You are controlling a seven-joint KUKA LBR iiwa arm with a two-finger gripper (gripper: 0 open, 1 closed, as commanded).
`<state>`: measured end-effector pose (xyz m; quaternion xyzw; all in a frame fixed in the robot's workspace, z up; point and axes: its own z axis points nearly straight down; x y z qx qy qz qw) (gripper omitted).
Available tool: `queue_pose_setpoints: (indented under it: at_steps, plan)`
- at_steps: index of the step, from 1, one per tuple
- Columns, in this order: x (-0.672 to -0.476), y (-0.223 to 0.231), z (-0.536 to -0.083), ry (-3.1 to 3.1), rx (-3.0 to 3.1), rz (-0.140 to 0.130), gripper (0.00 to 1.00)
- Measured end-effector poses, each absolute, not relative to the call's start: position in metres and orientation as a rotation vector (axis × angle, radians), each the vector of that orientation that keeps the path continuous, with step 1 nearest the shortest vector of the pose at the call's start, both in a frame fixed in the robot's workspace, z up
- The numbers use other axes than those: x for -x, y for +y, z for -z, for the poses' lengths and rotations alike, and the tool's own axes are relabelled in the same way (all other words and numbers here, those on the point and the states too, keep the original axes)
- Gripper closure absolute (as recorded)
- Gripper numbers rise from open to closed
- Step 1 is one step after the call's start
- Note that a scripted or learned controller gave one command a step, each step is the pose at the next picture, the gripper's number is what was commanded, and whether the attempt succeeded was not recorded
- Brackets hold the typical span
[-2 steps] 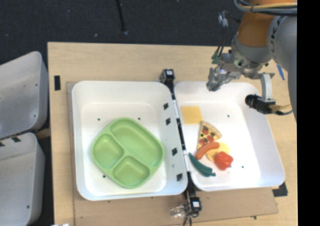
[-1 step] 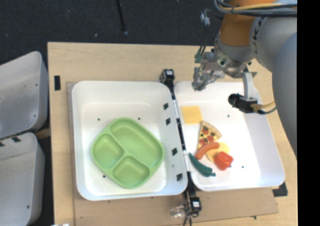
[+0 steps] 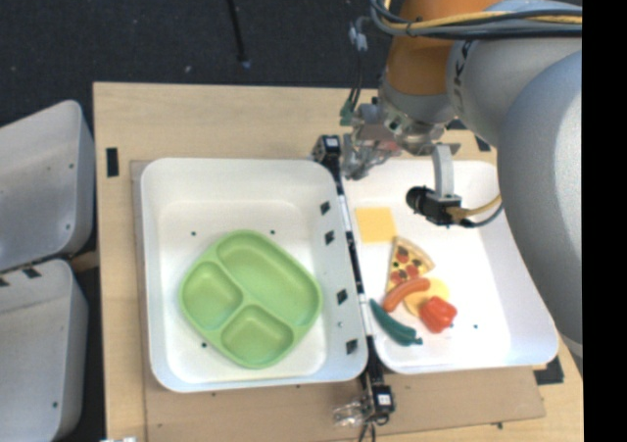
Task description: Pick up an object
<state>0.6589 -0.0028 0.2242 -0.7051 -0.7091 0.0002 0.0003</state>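
Likely pick: yellow cheese slice (image 3: 375, 224), lying flat in right bin (image 3: 509, 332) near its upper left, just beside the divider wall. Prob. light, thin, stiff plastic toy w/ slick faces; flat on the floor, so edges are the only hold, hard to pinch. Below it: pizza slice (image 3: 409, 259), sausage (image 3: 404, 294), red pepper (image 3: 438, 312), green pod (image 3: 395, 324), chunkier, easier. Pincer (image 3: 361, 161) hovers just above the cheese, at bin's top rim; open or closed, can't tell. Green plate (image 3: 251, 298) in left bin (image 3: 157, 264).
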Motion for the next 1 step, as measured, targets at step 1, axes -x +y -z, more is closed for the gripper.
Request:
queue_pose_setpoints:
  at_steps: [1]
  plan:
    - [-0.6538, 0.0491, -0.2251, -2.227, 2.213, -0.002, 1.0]
